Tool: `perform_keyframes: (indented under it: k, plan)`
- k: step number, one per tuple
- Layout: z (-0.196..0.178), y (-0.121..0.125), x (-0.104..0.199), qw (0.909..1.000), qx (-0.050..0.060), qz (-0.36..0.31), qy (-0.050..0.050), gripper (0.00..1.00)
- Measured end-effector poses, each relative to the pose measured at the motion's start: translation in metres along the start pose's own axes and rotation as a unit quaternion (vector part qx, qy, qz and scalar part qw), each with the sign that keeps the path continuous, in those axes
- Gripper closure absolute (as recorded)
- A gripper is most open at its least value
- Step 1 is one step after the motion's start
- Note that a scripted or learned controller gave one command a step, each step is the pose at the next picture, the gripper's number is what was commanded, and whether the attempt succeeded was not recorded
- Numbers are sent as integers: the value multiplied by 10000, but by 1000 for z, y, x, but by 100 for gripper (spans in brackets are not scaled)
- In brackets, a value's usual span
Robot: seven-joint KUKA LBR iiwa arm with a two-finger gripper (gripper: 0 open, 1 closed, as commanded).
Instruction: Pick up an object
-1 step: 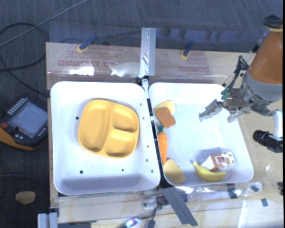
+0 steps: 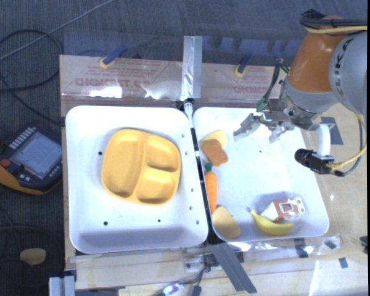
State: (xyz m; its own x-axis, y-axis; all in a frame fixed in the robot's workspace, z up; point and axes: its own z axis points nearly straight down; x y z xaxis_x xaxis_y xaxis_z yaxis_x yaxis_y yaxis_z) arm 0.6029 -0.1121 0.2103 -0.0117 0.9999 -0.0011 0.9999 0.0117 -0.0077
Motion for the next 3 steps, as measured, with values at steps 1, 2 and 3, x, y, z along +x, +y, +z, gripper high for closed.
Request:
perform_keyframes:
  k: [1,2,3]
  plan:
    - [107,68,2,9898,-40,-1424,-7,0]
    - [112,70,4,9836,-69,-1803,-40,0]
    - [116,68,1,9740,-16,-2264,-50,0]
